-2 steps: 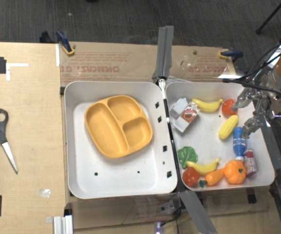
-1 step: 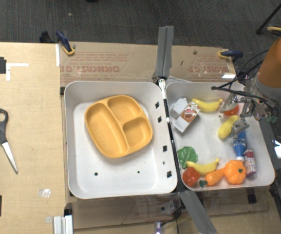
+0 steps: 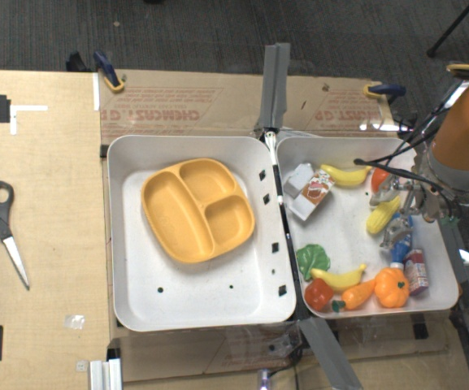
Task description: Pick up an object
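On the left of the frame, grey-handled scissors (image 3: 2, 226) lie on the wooden table (image 3: 39, 161). The left white bin (image 3: 128, 242) holds a yellow three-part plastic plate (image 3: 197, 210), with bare floor around it. In the right white bin (image 3: 441, 299), toys crowd the lower edge: a green leafy piece (image 3: 313, 259), a yellow banana (image 3: 340, 277), an orange pumpkin (image 3: 391, 288). Another yellow banana (image 3: 345, 175) lies left-to-right near the upper wall. My claw (image 3: 397, 218) hangs over that bin's right side; I cannot tell its state.
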`<state>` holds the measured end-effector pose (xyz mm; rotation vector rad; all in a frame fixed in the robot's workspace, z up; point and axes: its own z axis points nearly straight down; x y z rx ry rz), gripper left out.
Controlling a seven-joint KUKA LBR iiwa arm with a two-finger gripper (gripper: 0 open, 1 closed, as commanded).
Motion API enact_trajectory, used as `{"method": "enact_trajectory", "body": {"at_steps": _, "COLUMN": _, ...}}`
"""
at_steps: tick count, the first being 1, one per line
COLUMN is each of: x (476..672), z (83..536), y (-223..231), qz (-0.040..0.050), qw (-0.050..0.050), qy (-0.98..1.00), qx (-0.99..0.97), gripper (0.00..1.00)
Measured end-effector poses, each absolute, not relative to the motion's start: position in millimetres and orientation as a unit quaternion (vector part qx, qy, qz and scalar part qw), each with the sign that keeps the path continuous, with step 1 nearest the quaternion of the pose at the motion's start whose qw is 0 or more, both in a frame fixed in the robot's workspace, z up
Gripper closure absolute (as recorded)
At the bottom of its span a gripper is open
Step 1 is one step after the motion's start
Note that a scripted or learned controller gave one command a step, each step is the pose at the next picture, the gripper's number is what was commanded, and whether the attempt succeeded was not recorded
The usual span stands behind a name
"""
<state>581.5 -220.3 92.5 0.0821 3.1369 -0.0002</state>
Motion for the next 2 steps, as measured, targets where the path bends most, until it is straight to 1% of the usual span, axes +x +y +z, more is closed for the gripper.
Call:
{"method": "enact_trajectory", "body": {"at_steps": 1, "x": 571.9, "z": 92.6, "y": -208.4, "qz": -0.0001, "qw": 0.002, "qy": 0.998, "qx": 0.055, "gripper": 0.0}}
{"method": "enact_trajectory", "body": {"at_steps": 2, "x": 574.0, "z": 103.3, "y": -207.1, "qz": -0.0008, "qw": 0.004, "qy": 0.999, "qx": 0.053, "gripper": 1.0}}
